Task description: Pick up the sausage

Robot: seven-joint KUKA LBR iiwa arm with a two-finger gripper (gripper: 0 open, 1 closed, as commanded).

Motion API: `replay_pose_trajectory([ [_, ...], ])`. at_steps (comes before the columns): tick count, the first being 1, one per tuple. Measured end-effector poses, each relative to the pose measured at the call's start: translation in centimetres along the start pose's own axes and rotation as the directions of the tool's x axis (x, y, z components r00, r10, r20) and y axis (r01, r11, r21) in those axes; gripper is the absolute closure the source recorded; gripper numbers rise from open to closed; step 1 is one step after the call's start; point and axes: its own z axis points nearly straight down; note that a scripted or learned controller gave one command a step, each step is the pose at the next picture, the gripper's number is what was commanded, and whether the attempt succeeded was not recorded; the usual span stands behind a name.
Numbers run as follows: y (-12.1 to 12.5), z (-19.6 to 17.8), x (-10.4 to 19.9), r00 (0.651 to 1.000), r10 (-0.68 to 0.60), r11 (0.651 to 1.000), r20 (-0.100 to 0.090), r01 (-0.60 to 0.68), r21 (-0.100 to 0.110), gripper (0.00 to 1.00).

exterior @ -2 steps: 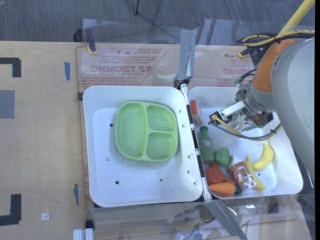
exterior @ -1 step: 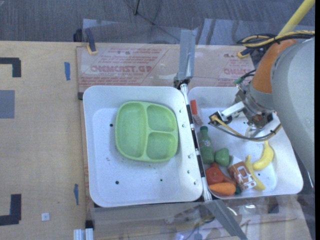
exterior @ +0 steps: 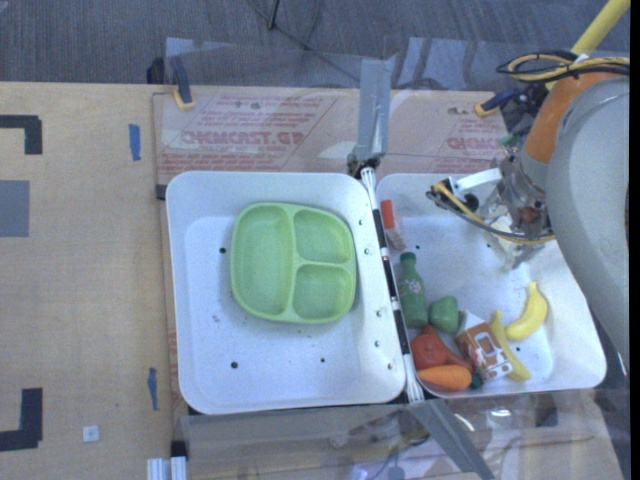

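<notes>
Orange toy carrot lies closest to the viewer, against the near wall of the right shallow white bin.

Starting from the left, the left shallow white bin holds a light green plastic plate with three compartments, sitting flat toward the far half of the bin. Across the divide, the small reddish-brown sausage lies lengthwise along the right bin's left wall, in its far-left part, apart from the other toys. Just nearer than it, a dark green toy bottle also lies along that wall. Beside the bottle's lower end sits a rounded green pepper, with a red tomato just nearer, touching the carrot. Right of these a small orange carton stands tilted, and a yellow banana curves beside it.

Over the far-right part of this bin hangs the gripper, well apart from the sausage, wrapped in looping cables; whether it is released or clenched cannot be told, and nothing is seen held in it.
</notes>
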Motion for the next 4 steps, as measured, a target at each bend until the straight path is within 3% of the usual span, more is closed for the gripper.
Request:
replay_pose_trajectory([
  [1, 3.5, -0.4, -4.1, 1.0, 0.026, 1.0, -0.01, -0.026, 0.01, 0.0],
  [2, -2.3, -0.3, -7.3, 0.997, -0.072, 0.997, -0.006, 0.072, -0.002, 0.0],
  [3, -3.4, -0.3, -8.7, 0.871, -0.49, 0.871, -0.006, 0.49, -0.007, 0.0],
  [4, -0.9, -0.3, -10.9, 0.69, -0.724, 0.69, -0.007, 0.724, -0.006, 0.0],
])
